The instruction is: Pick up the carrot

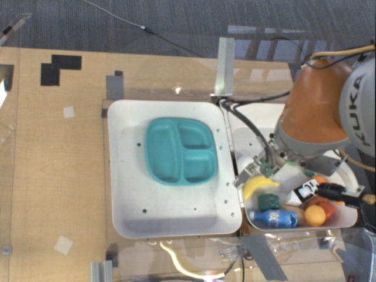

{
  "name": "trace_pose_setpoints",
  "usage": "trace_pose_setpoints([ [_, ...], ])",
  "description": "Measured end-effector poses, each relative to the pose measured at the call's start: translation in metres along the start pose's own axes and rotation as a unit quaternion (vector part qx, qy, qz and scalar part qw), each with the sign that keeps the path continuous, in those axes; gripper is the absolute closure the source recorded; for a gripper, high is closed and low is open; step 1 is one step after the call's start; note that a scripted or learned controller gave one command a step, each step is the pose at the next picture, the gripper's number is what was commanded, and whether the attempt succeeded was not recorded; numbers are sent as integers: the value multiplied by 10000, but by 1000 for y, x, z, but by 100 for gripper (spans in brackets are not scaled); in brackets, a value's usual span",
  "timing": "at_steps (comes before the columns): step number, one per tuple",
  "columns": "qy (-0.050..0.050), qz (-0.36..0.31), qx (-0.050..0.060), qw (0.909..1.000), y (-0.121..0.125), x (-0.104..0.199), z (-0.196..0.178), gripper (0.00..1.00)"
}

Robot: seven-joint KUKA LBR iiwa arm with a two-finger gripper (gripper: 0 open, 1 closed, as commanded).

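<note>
Arm (pixel 320 107) reaches down into right bin (pixel 346 219); finger state cannot be determined. Carrot (pixel 326 204) is mostly hidden, axis unclear.

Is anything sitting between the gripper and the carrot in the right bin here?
The gripper itself is hidden under the grey-and-orange arm. The orange carrot shows as a sliver at the arm's lower edge, with the black-and-white block touching it and the round orange fruit nearby.

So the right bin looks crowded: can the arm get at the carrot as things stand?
Probably yes, though it looks tight. The arm hangs over the right bin, and what looks like the carrot lies uncovered near its right end, with an orange ball right beside it.
</note>
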State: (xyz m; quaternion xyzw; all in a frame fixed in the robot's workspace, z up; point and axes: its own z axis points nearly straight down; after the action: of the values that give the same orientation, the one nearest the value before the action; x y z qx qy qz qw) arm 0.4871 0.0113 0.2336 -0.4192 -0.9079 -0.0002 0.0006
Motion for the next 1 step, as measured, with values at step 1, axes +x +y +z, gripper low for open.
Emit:
trace_pose_setpoints([
  [1, -43, -384, -36, 9992, 6, -52, -37, 0],
])
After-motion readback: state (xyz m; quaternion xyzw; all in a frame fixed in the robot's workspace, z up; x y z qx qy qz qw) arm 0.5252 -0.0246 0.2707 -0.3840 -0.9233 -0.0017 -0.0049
